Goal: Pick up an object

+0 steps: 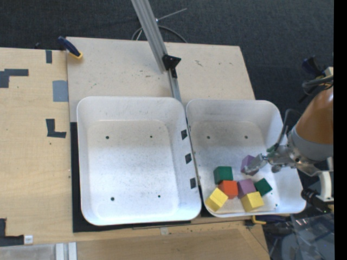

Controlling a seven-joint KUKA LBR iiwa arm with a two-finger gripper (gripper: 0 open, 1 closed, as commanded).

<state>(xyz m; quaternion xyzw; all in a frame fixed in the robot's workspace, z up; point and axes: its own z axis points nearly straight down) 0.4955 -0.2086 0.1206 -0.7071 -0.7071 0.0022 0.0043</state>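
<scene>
Camera view: tool low inside right bin, near its right wall, fingers clamped on purple block. Below it, near bin's front edge, cluster: green, orange, two yellow, dark green blocks.
</scene>
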